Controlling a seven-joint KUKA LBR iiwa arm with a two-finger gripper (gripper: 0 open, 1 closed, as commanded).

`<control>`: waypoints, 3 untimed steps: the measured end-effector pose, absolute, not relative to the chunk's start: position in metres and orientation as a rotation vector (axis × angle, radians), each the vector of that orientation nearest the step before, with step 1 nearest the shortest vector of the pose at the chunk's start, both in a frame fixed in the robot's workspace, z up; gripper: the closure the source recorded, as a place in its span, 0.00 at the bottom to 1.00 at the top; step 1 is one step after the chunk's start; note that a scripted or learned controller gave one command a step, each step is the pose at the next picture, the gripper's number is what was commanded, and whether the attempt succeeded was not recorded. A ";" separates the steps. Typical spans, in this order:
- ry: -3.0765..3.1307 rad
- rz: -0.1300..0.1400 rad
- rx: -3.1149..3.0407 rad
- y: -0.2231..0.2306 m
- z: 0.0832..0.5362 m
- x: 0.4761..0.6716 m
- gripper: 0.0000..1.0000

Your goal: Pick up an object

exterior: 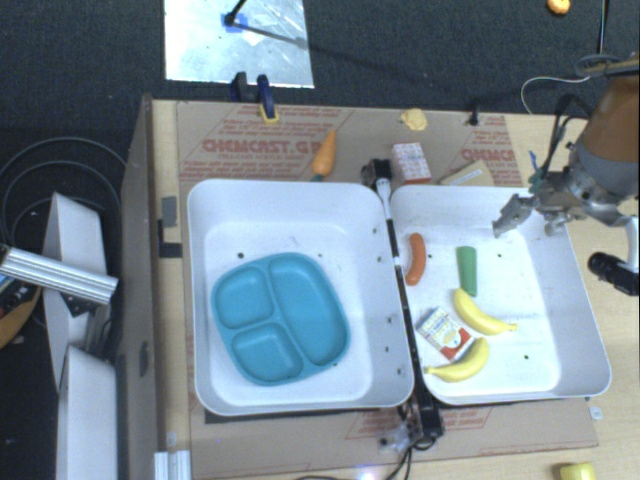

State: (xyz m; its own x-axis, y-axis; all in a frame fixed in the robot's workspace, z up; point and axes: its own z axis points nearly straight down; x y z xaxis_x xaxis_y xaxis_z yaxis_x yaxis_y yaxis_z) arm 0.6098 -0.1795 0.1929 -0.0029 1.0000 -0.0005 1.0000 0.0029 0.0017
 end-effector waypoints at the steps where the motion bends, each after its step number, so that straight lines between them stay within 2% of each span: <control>1: 2.226 0.000 2.217 -0.159 0.159 0.591 0.00; 2: 2.231 -0.001 2.218 -0.122 0.080 0.570 0.00; 3: 2.223 -0.002 2.224 -0.129 0.084 0.531 0.00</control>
